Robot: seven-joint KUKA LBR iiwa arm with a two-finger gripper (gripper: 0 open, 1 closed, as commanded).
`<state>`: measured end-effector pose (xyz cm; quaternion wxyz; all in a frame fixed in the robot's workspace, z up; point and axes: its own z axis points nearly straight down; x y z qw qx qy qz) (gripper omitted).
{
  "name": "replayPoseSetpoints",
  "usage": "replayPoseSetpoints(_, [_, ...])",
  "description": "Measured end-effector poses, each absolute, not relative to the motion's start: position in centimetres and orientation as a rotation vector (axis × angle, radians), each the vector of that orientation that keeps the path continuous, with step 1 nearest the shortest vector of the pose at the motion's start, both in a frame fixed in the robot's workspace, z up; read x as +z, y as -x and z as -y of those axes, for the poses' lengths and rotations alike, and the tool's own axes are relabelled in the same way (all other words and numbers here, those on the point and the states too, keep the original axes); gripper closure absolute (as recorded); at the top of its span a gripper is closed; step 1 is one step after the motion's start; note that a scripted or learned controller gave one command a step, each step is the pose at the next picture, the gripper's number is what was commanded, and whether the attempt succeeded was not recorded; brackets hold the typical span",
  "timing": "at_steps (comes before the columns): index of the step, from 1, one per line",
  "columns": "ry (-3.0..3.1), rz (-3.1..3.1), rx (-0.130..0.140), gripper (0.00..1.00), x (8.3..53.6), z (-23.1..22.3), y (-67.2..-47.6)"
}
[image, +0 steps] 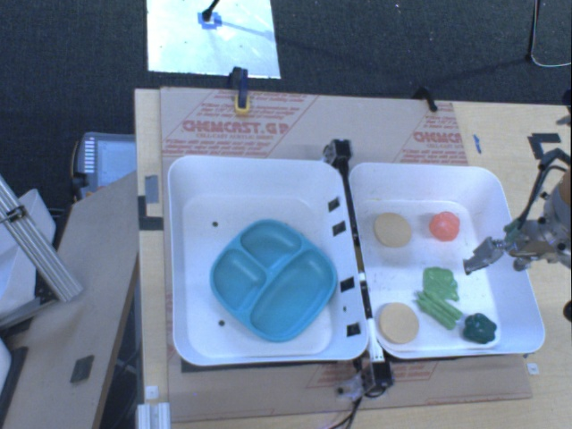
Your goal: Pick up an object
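Observation:
The right bin [500, 195] holds a tan round piece [392, 230] and an orange-red ball [444, 226] at its back. Light green pieces [439, 294] lie in its middle front, with a second tan disc [399, 323] and a dark green piece [480, 328] along the front. My gripper [483, 256] reaches in from the right edge and hangs over the bin's right side, to the right of the light green pieces and below the orange-red ball. Nothing shows between its fingers.
The left bin [192, 204] holds a blue divided plate [273, 279]. A black-clipped divider [349, 257] runs between the bins. Cardboard [268, 123] lies under both bins. A metal sheet [212, 25] lies on the floor at the back.

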<state>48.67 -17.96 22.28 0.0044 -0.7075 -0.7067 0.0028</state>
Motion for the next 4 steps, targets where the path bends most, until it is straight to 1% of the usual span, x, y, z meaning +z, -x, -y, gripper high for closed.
replayPoseSetpoints(1, [2.219, 2.226, -0.001, 0.0, 22.9, 17.9, -48.9])
replayPoseSetpoints(2, [2.218, 2.222, 0.001, 0.0, 16.8, 17.5, -49.4])
replayPoseSetpoints(3, [2.219, 2.221, 0.002, 0.0, 11.7, 18.4, -49.1])
replayPoseSetpoints(4, [2.22, 2.223, 0.0, 0.0, 8.3, 18.4, -49.1])
